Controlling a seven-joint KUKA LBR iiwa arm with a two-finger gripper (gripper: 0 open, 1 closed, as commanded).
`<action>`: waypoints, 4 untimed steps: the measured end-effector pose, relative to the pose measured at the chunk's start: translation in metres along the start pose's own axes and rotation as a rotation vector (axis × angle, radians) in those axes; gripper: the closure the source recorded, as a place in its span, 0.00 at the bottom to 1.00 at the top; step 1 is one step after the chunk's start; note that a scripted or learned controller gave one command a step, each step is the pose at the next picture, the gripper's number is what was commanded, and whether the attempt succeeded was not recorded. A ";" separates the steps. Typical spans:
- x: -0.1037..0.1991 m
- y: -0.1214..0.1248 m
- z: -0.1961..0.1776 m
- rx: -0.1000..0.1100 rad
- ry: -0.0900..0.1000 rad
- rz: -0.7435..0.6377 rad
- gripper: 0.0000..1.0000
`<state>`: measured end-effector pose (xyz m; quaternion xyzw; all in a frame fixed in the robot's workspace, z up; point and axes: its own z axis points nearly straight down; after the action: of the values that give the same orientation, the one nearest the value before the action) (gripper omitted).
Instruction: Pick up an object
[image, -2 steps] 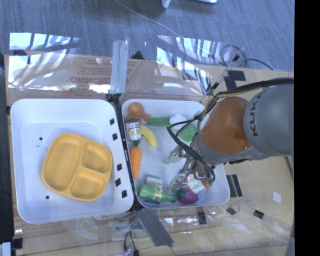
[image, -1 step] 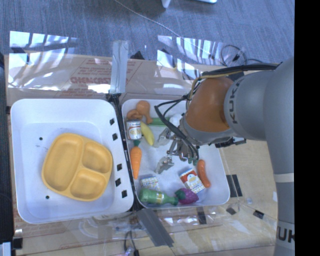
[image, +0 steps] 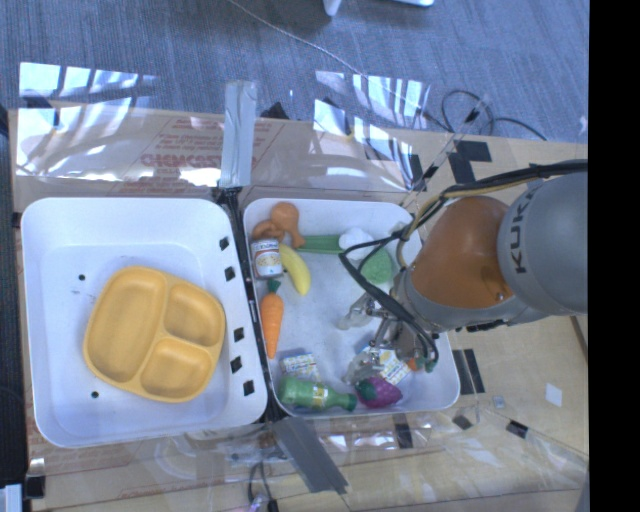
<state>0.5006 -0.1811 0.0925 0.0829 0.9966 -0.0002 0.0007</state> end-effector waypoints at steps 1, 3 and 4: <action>-0.052 0.038 0.001 -0.002 0.001 0.086 0.00; -0.020 -0.019 -0.012 -0.001 -0.004 0.004 1.00; 0.017 -0.033 -0.050 0.000 0.001 -0.070 1.00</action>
<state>0.4779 -0.2104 0.1420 0.0479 0.9989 0.0000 0.0004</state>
